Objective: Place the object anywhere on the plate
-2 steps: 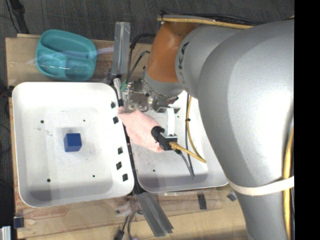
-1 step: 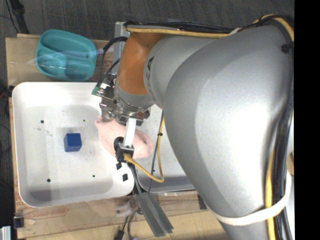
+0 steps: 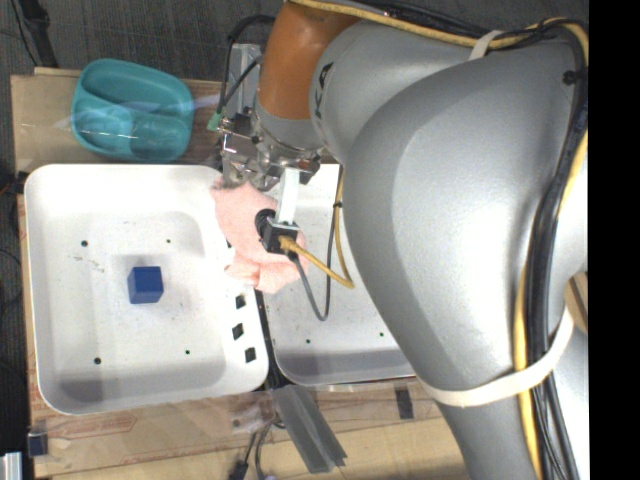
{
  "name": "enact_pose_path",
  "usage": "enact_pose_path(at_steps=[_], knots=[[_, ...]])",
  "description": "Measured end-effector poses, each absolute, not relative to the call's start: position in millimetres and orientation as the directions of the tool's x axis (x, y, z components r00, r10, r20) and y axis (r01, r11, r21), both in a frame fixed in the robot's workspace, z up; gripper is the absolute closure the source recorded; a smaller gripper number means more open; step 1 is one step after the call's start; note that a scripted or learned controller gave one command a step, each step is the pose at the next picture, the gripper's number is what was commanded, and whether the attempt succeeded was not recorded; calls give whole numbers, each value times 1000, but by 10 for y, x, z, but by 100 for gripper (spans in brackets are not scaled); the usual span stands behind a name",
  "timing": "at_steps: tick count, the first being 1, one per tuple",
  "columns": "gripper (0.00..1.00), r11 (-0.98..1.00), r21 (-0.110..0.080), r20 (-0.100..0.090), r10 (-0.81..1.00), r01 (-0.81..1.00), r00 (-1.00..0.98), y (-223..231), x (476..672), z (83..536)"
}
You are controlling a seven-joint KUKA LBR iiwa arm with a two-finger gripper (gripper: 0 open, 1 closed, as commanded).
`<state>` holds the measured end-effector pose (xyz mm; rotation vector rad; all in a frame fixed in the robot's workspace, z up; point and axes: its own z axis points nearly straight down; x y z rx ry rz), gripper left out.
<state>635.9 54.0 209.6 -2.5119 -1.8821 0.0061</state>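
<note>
1. The blue cube (image 3: 145, 284) lies loose in the left bin (image 3: 60, 368), well apart from the gripper (image 3: 243, 168); the pick step is not yet done.
2. The gripper hangs over the pink plate (image 3: 250, 243) between the bins; its state I cannot tell.
3. Next, I judge: travel left, descend on the cube, grasp it.

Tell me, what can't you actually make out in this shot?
- Gripper: its fingertips are hidden behind the wrist hardware in the camera view.
- Pink plate: mostly covered by the wrist and cables.
- Right bin: largely hidden under the arm.
- Teal container: its contents are blurred.
</note>
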Motion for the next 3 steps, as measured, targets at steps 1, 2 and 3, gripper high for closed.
enact_pose_path(at_steps=[1,2,3], knots=[[100,-296,-4,-1,955,955,296,163,6560,2074],[100,-292,-7,-3,956,956,292,707,6278,1901],[100,-156,-3,0,988,988,156,417,6561,2173]])
